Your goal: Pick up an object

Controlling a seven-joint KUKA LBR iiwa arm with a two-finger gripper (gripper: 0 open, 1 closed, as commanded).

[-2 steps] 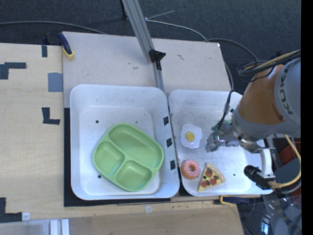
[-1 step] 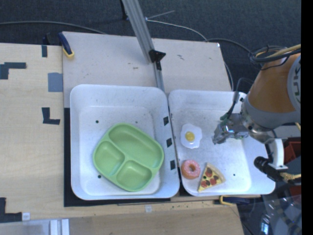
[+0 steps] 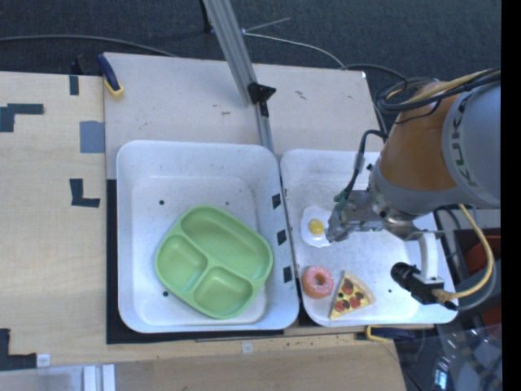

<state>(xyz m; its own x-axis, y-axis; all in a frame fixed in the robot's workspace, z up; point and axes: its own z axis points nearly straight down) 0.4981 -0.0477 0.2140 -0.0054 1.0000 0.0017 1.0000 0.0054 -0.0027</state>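
Note:
In the right bin (image 3: 326, 165) lie a fried egg (image 3: 314, 226), a pink-iced doughnut (image 3: 317, 281) and a pizza slice (image 3: 350, 294). My gripper (image 3: 336, 226) hangs low over the bin, right beside the egg's right edge, partly covering it. The grey arm with its orange band (image 3: 415, 157) reaches in from the right. Nothing visible sits between the fingers. The doughnut and pizza slice lie near the bin's front edge, below the gripper.
The left bin (image 3: 138, 218) holds a green divided plate (image 3: 214, 261). A metal pole (image 3: 236, 43) slants down to the wall between the bins. Cables and a black fitting (image 3: 415, 282) hang at the arm's right side, over the right bin's corner.

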